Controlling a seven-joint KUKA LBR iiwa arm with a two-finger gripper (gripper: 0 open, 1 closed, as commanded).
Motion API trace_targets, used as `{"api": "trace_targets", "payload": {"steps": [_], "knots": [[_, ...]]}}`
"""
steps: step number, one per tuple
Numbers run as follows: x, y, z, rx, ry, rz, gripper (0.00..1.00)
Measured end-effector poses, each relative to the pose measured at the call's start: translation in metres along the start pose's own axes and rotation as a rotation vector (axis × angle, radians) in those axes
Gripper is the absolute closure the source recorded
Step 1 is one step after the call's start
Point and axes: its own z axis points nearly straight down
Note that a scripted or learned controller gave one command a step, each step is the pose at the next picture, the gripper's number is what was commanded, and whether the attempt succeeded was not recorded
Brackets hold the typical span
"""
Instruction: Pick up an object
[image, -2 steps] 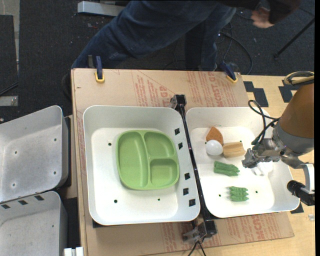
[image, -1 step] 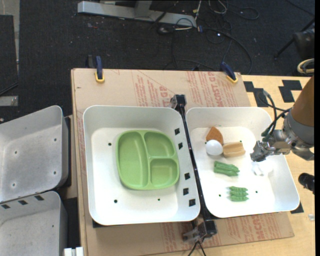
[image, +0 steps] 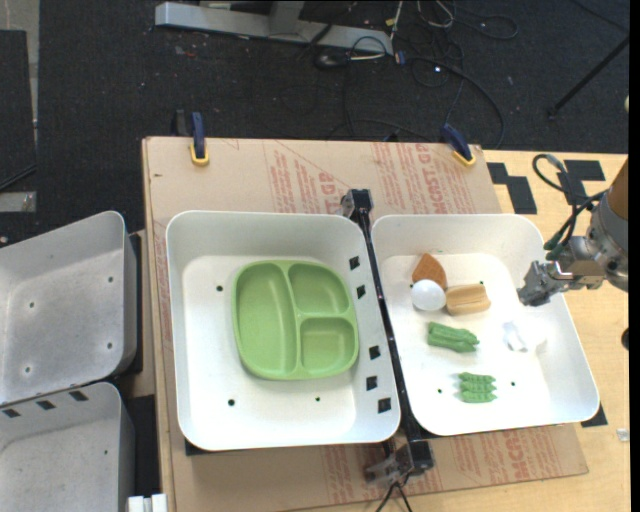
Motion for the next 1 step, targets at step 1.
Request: {"api": "trace_targets", "payload": {"steps": [1], "knots": [[0.0457,0.0182,0.0150,0.005,0.003,-0.004,1.00]]}}
